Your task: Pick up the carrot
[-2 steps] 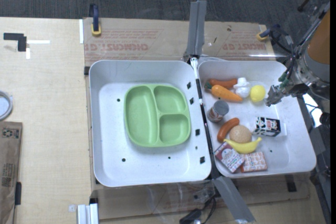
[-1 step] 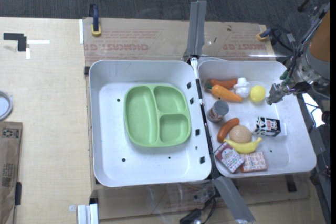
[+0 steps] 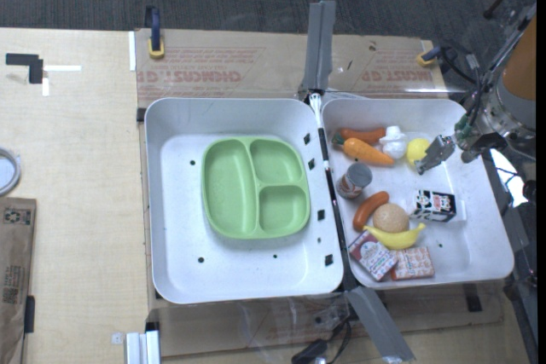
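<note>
**Right bin, carrot pick: stock as I see it**

Orange tapered plastic carrot (image 3: 368, 151): lies near the far-left corner of the right white bin (image 3: 478, 264), just in front of a slimmer orange-red carrot-like piece (image 3: 363, 135). Two-finger gripper (image 3: 435, 154): over the bin's far-right part, well apart from the carrot, nothing between its fingers; spread or pressed together, I cannot tell. Green three-compartment plate (image 3: 254, 186): centre of the left white bin (image 3: 171, 268).

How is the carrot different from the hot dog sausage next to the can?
The carrot is orange and tapers to a point; the sausage is red with rounded ends. The carrot lies near the bin's far edge, beside a white toy; the sausage lies nearer, touching the bun. Both are long toy foods in the right bin.
</note>
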`<state>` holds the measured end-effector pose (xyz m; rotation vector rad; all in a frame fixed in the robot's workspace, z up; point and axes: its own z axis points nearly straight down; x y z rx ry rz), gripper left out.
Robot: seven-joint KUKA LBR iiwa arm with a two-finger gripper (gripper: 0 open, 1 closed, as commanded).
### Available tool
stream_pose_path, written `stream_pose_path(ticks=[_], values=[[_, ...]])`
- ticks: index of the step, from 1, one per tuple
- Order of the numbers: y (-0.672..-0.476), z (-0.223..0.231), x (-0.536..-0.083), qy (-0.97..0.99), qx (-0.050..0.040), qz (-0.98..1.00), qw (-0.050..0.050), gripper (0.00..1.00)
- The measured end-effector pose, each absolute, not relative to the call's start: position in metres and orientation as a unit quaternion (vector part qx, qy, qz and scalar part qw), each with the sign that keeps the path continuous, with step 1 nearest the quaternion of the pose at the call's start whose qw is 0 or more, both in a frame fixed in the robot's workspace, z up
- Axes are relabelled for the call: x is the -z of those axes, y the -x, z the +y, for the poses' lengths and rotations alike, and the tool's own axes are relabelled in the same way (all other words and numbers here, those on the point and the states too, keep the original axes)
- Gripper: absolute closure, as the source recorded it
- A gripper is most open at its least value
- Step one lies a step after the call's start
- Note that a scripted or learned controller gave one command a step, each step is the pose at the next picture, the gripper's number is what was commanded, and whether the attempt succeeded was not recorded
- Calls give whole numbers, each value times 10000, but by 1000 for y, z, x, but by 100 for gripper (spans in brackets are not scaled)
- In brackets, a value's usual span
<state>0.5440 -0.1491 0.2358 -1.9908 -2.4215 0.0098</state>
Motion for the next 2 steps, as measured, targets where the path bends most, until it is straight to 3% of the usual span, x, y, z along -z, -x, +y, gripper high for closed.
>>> stream_pose_path(ticks=[1, 2], values=[[-581, -117, -119, 6826, -10, -7308, 8, 0], [-629, -110, -90, 5967, -9, -8025, 0, 0]])
